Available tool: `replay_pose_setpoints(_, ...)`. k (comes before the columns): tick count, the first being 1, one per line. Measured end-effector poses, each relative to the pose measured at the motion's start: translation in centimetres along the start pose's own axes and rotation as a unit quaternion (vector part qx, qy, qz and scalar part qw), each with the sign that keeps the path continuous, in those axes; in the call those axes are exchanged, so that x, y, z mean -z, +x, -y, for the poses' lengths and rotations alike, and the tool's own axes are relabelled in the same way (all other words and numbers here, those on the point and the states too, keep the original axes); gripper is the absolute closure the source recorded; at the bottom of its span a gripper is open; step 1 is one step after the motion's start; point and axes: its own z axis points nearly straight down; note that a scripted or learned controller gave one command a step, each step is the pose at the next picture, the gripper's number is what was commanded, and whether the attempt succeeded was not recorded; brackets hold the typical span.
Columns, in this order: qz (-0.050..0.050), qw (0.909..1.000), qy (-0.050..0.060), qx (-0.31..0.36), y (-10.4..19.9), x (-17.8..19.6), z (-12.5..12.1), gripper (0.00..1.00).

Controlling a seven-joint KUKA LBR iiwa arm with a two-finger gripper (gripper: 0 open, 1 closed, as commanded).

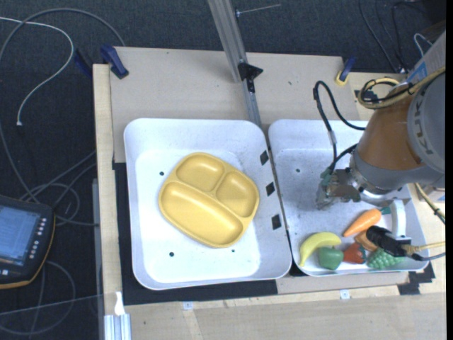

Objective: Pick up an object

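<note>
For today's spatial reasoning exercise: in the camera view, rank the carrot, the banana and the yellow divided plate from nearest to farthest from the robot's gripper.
Measured from the gripper:
1. Carrot, just below and to its right in the right bin.
2. Banana, lower, at that bin's front edge.
3. Yellow divided plate, across in the left bin.

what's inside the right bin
Toy food is clustered at the near edge of the right bin: a banana, a green apple, a carrot, something red and green grapes. The arm and claw cover part of the bin floor.
</note>
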Motion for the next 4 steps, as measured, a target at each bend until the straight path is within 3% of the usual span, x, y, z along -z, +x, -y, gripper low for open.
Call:
replay_pose_setpoints(3, 0.002, 1.0000, -0.004, 0.001, 0.5, 16.0, -1.2, 1.00)
replay_pose_setpoints(4, 0.000, 1.0000, -0.001, 0.004, 6.5, 15.2, -3.4, 1.00)
